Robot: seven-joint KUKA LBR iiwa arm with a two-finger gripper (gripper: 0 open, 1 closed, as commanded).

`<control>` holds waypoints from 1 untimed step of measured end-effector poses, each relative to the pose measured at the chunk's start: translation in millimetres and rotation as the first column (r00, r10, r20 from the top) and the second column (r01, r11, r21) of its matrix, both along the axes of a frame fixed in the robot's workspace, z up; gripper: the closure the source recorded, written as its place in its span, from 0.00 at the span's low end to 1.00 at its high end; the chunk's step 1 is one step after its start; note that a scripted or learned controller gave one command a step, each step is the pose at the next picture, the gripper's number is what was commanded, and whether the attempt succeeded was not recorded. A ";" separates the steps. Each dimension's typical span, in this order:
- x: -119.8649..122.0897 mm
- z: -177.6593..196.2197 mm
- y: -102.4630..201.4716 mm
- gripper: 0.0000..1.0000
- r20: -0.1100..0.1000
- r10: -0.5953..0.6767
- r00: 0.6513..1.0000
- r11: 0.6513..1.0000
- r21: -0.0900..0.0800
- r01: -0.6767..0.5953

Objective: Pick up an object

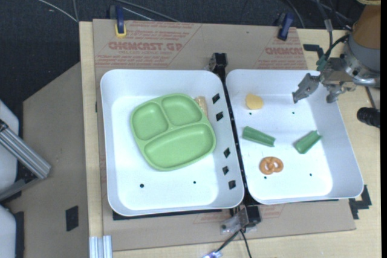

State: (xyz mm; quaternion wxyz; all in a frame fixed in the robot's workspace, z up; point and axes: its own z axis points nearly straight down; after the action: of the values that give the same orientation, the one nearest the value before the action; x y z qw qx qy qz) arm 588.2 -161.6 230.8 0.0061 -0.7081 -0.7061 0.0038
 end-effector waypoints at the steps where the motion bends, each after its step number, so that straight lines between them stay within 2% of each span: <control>1: 2.7 7.3 0.3 0.00 0.013 0.003 1.000 1.000 -0.003 -0.003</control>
State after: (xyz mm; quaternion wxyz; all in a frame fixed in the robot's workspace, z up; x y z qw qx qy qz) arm 590.8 -161.2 238.2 0.0005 -0.7070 -0.7072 0.0001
